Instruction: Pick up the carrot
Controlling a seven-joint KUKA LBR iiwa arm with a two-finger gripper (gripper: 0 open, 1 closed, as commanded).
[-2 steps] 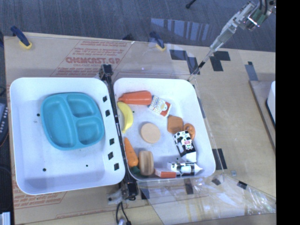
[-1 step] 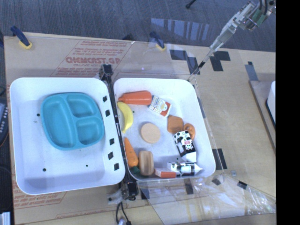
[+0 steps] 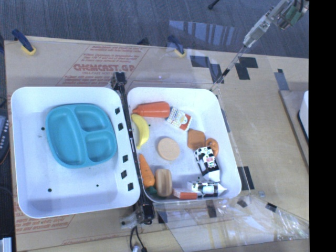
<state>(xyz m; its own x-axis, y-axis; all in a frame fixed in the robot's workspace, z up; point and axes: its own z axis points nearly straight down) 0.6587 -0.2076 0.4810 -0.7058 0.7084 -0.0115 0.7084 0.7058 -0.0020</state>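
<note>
Above the bench's far right corner, the gripper (image 3: 292, 9) hangs well away from the carrot (image 3: 146, 170).

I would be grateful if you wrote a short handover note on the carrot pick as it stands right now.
Gripper: raised at the top right, outside both bins, nowhere near the food; finger state unreadable.
Small orange carrot with green top: lying in the right white bin, against its left wall, between the yellow banana and the tan bread slice.
Done: nothing; carrot untouched.
Left: reach over, descend, grasp, lift.
</note>
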